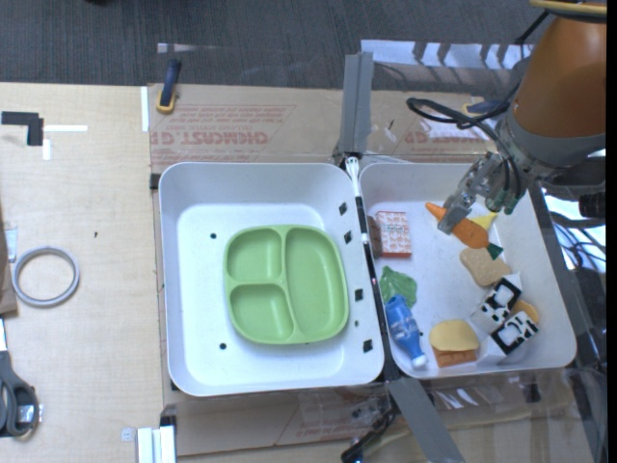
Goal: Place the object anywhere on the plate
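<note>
Tool (457, 212) above carrot (464, 229), right bin (549, 287).

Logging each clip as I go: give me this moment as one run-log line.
arm: over right bin | gripper: at carrot, grasp unclear | plate: in left bin, nothing on it | step: placing not yet done

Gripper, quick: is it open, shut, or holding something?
Gripper: over the right bin, right at the toy carrot; open, shut or holding cannot be told.
</note>
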Tool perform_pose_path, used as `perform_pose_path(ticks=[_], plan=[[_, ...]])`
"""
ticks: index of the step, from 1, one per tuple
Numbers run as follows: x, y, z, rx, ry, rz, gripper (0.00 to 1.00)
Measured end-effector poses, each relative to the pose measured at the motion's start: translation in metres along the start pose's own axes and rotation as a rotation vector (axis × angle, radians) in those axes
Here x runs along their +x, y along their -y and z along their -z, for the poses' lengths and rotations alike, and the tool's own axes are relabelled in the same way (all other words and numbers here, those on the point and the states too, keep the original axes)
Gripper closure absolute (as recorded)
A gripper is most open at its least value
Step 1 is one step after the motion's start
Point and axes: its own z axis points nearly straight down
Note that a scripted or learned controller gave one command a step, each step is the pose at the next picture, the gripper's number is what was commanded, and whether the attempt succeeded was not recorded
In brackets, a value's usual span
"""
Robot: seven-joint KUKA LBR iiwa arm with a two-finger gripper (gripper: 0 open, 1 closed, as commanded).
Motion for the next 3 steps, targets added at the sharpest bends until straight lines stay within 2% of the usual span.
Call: perform_pose_path(ticks=[1, 2, 3], plan=[[0.058, -0.048, -0.064, -0.001, -0.002, 0.216, 1.0], [0.133, -0.077, -0.061, -0.001, -0.002, 0.381, 1.0], [0.15, -0.124, -0.028, -0.002, 0.0, 0.366, 1.0]])
